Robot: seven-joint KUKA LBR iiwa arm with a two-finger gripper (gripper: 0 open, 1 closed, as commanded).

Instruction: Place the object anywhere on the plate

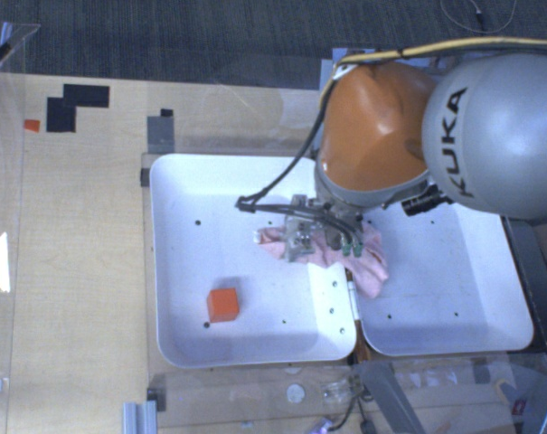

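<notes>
Two shallow white bins sit side by side on the wooden bench (74, 269), the left bin (183, 242) taking the centre of the frame and the right bin (463, 287) the lower right. The grey arm (499, 134) with its orange band (372, 134) comes in from the upper right and covers much of the seam between the bins. Beneath it the gripper (300, 240) hangs over the right part of the left bin, right at a crumpled pink cloth (368, 265) — the cloth spreads from just left of the gripper, under it, and across the dividing rims into the right bin's left edge. Whether the gripper is spread or closed, or grasping the cloth, cannot be told from this slant, since the wrist and its fittings hide the tips. A black cable (273, 188) loops from the wrist out to the left above the gripper. An orange-red block (223, 305) lies flat on the floor of the left bin, toward its lower left, well apart from the gripper and the cloth. On the bench in the upper left of the frame are black marker shapes (74, 105) and a small orange square (31, 126).
</notes>
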